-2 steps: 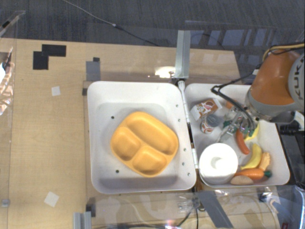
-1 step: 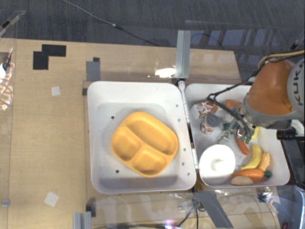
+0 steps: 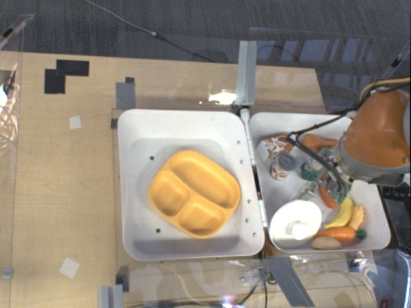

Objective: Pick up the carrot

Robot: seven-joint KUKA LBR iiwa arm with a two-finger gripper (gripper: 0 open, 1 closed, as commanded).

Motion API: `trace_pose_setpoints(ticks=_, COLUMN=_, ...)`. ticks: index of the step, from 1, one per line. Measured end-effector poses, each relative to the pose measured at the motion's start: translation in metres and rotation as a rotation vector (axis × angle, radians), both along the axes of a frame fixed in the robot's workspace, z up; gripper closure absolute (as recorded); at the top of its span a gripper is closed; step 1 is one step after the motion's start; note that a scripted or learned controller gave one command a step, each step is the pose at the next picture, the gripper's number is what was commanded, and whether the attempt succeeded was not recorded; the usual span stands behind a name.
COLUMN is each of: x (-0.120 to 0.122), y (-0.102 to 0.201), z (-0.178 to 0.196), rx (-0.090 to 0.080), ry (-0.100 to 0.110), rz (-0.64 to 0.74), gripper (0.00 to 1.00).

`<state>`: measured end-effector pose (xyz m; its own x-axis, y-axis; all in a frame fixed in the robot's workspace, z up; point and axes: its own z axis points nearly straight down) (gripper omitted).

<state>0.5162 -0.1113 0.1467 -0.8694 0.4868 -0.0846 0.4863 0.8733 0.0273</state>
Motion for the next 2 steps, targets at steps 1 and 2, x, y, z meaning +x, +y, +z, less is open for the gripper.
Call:
trace_pose_setpoints(ticks=1, x=0.007, y=0.001, z=-0.007, rx=-0.012, ry=-0.018, rz=0.095, gripper=0.0)
trace_pose_setpoints(ticks=2, x=-0.004, y=-0.016, z=-0.003, rx=-0.005, ry=-0.003, rz=0.022, gripper=0.0)
